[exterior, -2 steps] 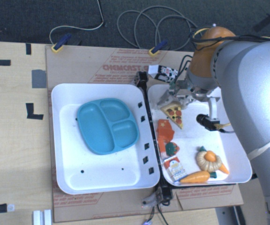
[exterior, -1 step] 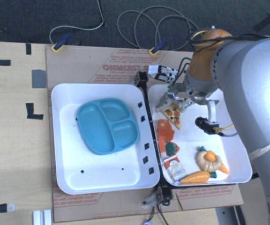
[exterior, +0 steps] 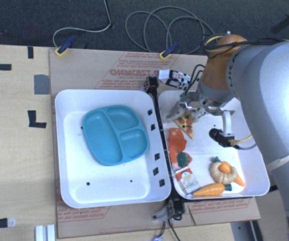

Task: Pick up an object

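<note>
My gripper [exterior: 187, 109] hangs low over the upper left part of the right bin [exterior: 250, 154], under the orange band of the arm. Just below it lies a toy pizza slice [exterior: 186, 125], touching or nearly touching the gripper's tip. Further down along the bin's left side lie an orange-red piece [exterior: 177, 139], a small green toy [exterior: 183, 158] and a red-and-white packet [exterior: 185, 178]. A carrot [exterior: 208, 189] and a pale squash with an orange top [exterior: 222, 170] rest near the front right corner.
The left bin [exterior: 69, 179] holds a blue divided plate [exterior: 116, 134]. A black divider [exterior: 157, 134] runs between the bins. Grey cables [exterior: 159, 26] loop behind the bench, and the arm's bulky grey body [exterior: 270, 94] covers the right bin's far right side.
</note>
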